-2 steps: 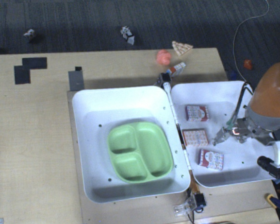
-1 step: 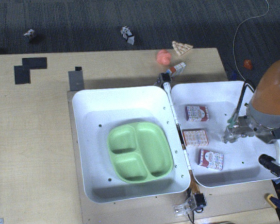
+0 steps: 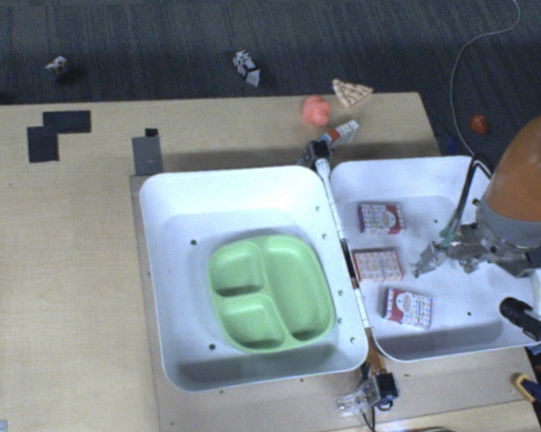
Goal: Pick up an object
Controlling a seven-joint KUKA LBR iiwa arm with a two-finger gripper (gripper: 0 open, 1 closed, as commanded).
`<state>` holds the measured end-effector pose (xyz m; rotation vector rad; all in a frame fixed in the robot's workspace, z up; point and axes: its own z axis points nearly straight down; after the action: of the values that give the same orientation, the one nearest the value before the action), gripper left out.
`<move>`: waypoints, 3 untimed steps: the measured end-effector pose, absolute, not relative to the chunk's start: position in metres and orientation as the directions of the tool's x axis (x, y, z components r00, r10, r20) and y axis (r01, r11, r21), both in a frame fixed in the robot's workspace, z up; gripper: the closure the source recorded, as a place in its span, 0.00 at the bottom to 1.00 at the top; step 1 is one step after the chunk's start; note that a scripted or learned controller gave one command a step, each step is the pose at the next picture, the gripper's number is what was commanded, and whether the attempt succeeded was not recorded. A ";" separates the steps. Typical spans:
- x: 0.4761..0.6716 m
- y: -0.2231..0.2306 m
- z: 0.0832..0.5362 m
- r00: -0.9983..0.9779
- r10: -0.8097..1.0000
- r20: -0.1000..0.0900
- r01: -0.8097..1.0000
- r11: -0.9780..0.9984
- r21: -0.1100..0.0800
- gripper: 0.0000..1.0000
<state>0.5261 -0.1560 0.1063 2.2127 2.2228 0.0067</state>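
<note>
red-and-white packets (image 3: 377, 265) lie in the right bin (image 3: 450, 336) just left of the open, empty pincer (image 3: 431, 259), which i'd say should straddle one squarely before closing.

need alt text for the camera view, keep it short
A grey arm with an orange band reaches from the right, its claw over the right white bin, which holds three small red-and-white packets, none between its fingers. The left white bin holds a green divided tray. Small items lie on the bench behind the bins.

Tan wood bench (image 3: 61, 294), dk carpet (image 3: 160, 32)
</note>
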 end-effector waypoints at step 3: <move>0.502 -0.098 0.099 -0.004 1.000 -0.003 1.000 0.004 0.016 0.00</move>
<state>0.5019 -0.0982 0.0985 2.2073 2.2158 0.0144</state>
